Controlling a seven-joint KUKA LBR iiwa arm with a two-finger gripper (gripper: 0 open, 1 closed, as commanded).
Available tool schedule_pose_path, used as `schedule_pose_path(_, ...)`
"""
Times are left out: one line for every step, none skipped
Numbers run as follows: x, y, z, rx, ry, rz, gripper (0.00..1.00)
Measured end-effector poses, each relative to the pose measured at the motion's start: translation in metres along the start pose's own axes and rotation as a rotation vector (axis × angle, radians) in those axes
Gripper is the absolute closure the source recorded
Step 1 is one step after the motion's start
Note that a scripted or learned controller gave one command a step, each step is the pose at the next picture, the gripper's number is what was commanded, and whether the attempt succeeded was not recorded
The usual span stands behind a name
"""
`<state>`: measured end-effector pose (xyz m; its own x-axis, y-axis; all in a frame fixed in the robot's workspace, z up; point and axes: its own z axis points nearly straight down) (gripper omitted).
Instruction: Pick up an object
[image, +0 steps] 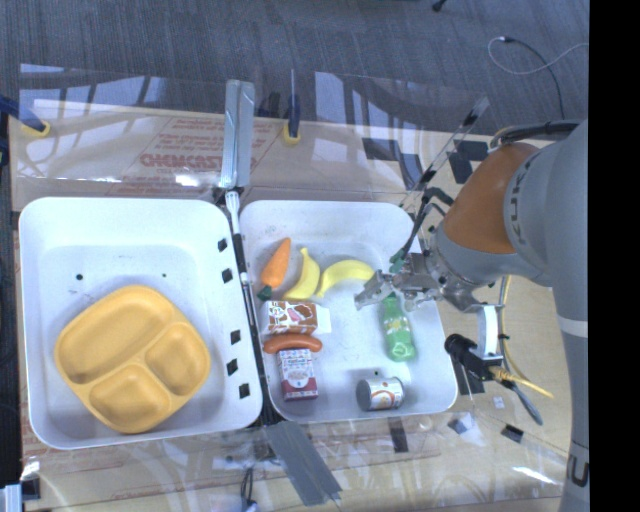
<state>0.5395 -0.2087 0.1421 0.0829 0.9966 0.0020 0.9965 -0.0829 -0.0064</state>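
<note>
A: Report the contents of the right bin (440, 395), nearest edge first.

B: At the near edge, a small can (381, 392) lies on its side. To its left a red carton (298, 375) lies flat, with a sausage (292, 343) touching its far end and a red-and-white packet (293, 317) just beyond that. Near the middle, a green bottle (397, 328) lies with its cap pointing to the far side. Farther back, two bananas (330, 275) lie side by side, and a carrot (277, 262) rests against the left one, close to the bin's left wall.

A: Position of the arm?

B: The gripper (400, 283) sits just above the cap end of the green bottle, beside the right banana. State of the jaws: cannot tell; no object is seen between them.

A: Left bin (40, 240)?

B: It contains one yellow divided tray (132, 356), set toward the near left corner. Both bins rest on the table (180, 150)
</note>
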Motion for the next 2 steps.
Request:
schedule_pose_path(0.033,0.013,-0.036,-0.003,0.0,0.419,0.0)
schedule_pose_path(0.116,0.067,0.044,-0.002,-0.001,0.232,0.0)
